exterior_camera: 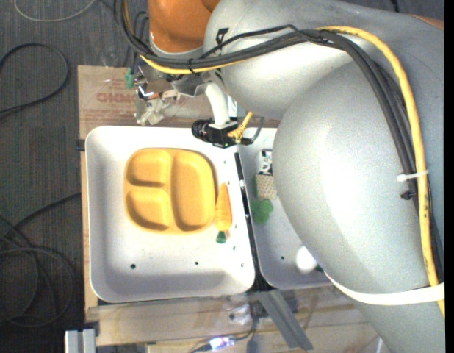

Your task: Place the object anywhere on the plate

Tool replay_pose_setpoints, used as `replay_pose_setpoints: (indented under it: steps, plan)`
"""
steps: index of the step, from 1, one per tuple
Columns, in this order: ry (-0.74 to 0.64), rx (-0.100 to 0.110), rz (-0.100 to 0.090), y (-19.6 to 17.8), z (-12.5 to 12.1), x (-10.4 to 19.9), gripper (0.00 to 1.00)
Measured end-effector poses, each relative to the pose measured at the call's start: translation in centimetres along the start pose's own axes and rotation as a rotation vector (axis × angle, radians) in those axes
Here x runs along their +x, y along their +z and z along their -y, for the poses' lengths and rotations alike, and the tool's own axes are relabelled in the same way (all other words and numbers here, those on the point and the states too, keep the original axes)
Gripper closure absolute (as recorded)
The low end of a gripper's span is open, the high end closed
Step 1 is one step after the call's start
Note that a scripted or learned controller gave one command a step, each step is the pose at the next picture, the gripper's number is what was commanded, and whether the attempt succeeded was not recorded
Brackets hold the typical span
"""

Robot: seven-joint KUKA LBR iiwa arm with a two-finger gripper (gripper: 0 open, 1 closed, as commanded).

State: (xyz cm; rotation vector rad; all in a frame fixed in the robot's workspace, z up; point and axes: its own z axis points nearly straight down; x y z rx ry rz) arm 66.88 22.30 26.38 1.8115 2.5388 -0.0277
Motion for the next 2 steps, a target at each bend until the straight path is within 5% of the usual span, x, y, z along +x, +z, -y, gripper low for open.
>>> replay_pose_setpoints:
  steps: [2]
  plan:
    - [-0.003, 0.0, 0.009, -1.83, -0.06, -0.02, 1.0]
